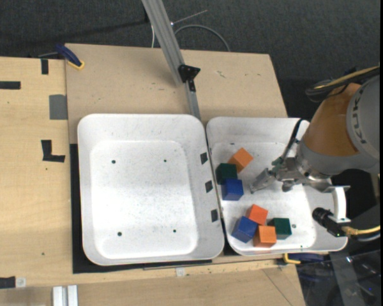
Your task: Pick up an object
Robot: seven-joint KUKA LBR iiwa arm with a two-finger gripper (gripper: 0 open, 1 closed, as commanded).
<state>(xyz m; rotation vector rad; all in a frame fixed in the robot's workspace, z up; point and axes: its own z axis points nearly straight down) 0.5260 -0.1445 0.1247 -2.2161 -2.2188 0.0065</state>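
The right bin (255,125) holds several small blocks. An orange block (242,159) lies near its middle, with a dark green block (226,171) and a blue block (233,189) just left of it and below. Near the front edge sit a red-orange block (258,213), a blue block (245,229), an orange block (266,235) and a green block (281,227). My gripper (265,180) hangs low over the bin's middle, right of the blue block and below the orange one. Nothing is visibly in it.
The left bin (140,123) lies beside the right one, sharing a middle wall. A metal pole (169,37) slants down to the bins' back edge. The arm's orange band (329,129) covers the right bin's far right side.
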